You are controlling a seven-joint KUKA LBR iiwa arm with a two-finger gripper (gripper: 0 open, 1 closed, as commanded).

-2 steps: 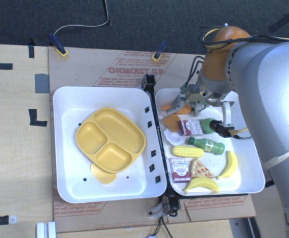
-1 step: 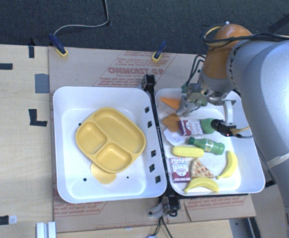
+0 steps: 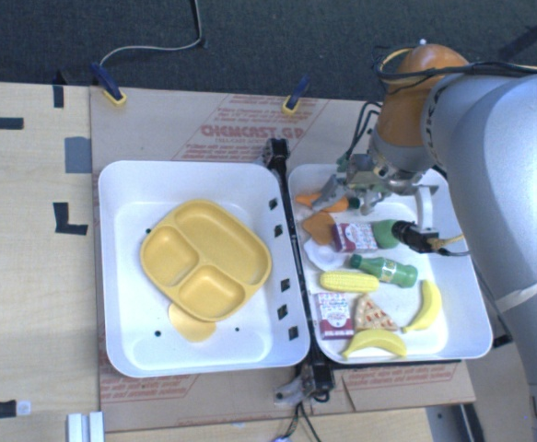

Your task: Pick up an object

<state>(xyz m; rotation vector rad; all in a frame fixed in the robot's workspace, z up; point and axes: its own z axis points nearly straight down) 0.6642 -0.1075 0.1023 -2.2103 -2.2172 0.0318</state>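
Two shallow white bins sit side by side on the bench [image 3: 29, 274], their inner walls touching along the middle. The left bin [image 3: 107, 247] holds a yellow compartment tray [image 3: 205, 260], lying flat and turned at an angle. A yellow disc [image 3: 192, 323] peeks out from under the tray corner nearest the bench's front edge.

The right bin [image 3: 475, 339] is crowded. The arm [image 3: 489, 155] reaches in from the bench's right edge, and the hand [image 3: 365, 187] hangs low over the bin's far end, toward the bench's back edge. I cannot tell whether the hand is spread or pressed together, and nothing can be seen gripped in it.

Just beside the hand, on the side of the left bin, lies an orange piece [image 3: 328, 198]. An orange wedge [image 3: 319, 224] lies next to it, a little nearer the front edge. A maroon box [image 3: 354, 237] lies directly below the hand in the view, close to both orange things.

Further toward the front edge come a green bottle [image 3: 385, 268] on its side and a corn cob [image 3: 348, 282], which look to touch. Then come a small red box [image 3: 334, 312] and a pizza slice [image 3: 374, 314] just beside it. One banana [image 3: 425, 304] curves along the side nearer the bench's right edge, and a second banana [image 3: 375, 343] lies against the bin's front wall.
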